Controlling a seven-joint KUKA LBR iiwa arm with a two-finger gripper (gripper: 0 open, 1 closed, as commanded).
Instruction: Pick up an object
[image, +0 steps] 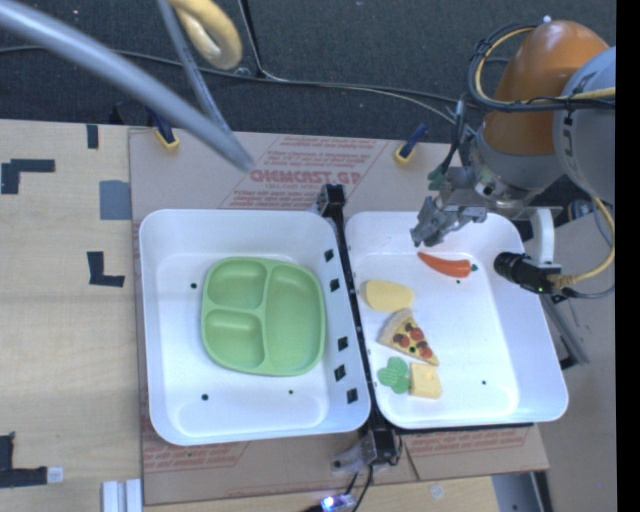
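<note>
The grey two-finger gripper hangs just above and left of the red plastic chili pepper in the right shallow white bin; whether its jaws are open or closed cannot be told. Below-left of the pepper lie a pale yellow potato-shaped piece and a toy pizza slice.

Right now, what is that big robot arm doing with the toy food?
The robot's gripper hangs over the right bin, near a red chili pepper. It holds nothing yet. A yellow piece, a pizza slice, a green piece and a cheese wedge lie below. The left bin has a green divided plate.
</note>
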